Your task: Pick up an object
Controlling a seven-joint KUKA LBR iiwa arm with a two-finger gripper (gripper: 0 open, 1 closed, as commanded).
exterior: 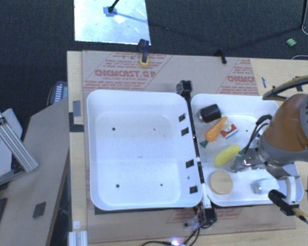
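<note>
Fingers (pixel 241 162) seemingly beside corn (pixel 226 155)

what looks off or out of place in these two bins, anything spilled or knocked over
Nothing stands out as spilled or damaged. The right bin holds a black block, a carrot, a small red and white box, a yellow corn cob and a tan disc, all lying loosely. The hand sits low beside the corn cob.

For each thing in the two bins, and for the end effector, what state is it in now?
Left bin: bare white floor.
Right bin: holds the objects.
Black block: lying loose.
Carrot: lying tilted, beside the small box.
Small box: lying flat.
Corn cob: lying loose, close to the end effector.
Tan disc: lying flat.
End effector: low in the right bin.
</note>
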